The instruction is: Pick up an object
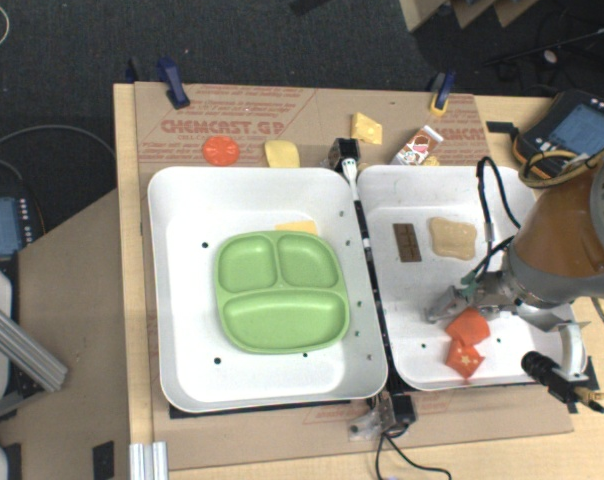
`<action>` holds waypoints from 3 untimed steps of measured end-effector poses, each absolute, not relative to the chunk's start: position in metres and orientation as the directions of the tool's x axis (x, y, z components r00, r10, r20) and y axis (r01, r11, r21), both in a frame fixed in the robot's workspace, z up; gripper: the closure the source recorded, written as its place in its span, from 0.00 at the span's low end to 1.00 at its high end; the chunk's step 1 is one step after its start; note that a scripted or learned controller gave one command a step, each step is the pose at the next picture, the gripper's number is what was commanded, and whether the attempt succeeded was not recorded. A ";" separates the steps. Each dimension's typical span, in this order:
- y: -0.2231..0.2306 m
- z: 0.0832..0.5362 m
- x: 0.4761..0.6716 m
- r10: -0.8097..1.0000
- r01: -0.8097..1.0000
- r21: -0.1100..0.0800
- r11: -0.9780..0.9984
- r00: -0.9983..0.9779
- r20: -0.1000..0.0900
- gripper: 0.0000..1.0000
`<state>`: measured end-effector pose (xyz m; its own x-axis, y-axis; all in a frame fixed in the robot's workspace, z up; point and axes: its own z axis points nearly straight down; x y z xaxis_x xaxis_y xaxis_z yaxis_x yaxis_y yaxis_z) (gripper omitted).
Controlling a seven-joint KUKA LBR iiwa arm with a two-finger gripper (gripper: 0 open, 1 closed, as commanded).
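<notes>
The right bin (422,363) holds a brown chocolate bar (407,242), a tan bread slice (452,237) and a red block (468,327) with a second red piece (465,361) just in front of it. My gripper (464,301) reaches in from the right and hovers low over the near half of this bin, right above and touching or nearly touching the upper red block. The grey arm with its orange band (567,238) covers the bin's right side. In the left bin (182,298) lies a green divided plate (280,291) with a yellow slice (297,227) behind it.
On the cardboard behind the bins lie an orange round piece (220,150), a yellow piece (281,154), a yellow wedge (366,127) and a red-and-white packet (418,148). Blue clamps (172,80) grip the board's far edge. A handheld screen (567,136) sits at far right.
</notes>
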<state>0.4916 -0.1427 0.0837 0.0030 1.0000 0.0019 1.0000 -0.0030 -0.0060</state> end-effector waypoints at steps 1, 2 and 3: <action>-0.110 0.084 0.488 1.000 1.000 -0.003 0.002 -0.002 0.003 0.00; -0.112 0.084 0.479 1.000 1.000 -0.003 0.000 0.000 0.002 0.00; -0.142 0.085 0.551 1.000 1.000 0.007 0.002 -0.002 -0.004 0.00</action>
